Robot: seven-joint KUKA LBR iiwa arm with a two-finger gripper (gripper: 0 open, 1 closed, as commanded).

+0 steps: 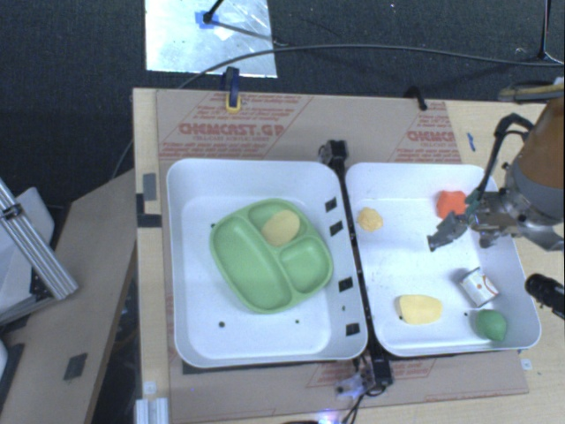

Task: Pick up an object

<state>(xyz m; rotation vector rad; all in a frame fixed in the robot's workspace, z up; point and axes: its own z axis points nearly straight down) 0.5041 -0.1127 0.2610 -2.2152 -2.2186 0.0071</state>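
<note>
In the right bin lie a small yellow piece at the left, an orange object at the back, a longer yellow object near the front, a white can-like cylinder on its side, and a green ball-like object in the front right corner. My gripper hangs over the middle right of this bin, just in front of the orange object and behind the white cylinder. It points down and left, and I see nothing held in it.
The left bin holds a green divided plate with a yellow object in its rear compartment. A black divider joins the two bins. The arm comes in over the right bin's right wall.
</note>
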